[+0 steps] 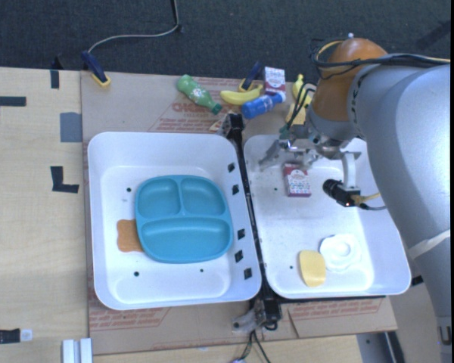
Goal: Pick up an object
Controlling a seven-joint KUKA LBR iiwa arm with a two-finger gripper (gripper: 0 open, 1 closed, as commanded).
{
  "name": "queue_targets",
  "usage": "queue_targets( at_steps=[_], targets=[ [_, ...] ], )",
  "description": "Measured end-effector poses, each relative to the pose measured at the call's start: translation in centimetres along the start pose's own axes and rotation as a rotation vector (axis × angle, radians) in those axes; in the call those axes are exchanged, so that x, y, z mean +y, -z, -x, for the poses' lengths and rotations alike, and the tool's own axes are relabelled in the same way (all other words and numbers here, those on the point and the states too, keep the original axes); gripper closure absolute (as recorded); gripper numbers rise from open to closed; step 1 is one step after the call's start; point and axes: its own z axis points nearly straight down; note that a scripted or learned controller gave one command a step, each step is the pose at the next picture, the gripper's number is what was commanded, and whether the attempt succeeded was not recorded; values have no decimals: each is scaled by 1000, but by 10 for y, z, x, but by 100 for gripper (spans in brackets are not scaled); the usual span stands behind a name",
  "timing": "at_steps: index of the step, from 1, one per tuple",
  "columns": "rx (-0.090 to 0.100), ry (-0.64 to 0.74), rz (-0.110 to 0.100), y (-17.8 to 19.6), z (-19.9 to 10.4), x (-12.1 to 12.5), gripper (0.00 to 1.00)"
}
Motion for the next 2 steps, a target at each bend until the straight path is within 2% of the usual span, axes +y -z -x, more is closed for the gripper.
queue_targets(
  at_steps=[1,2],
  targets=[
    [-1,1,7,1,-1,-4,0],
    [1,1,-2,0,0,0,0]
  ],
)
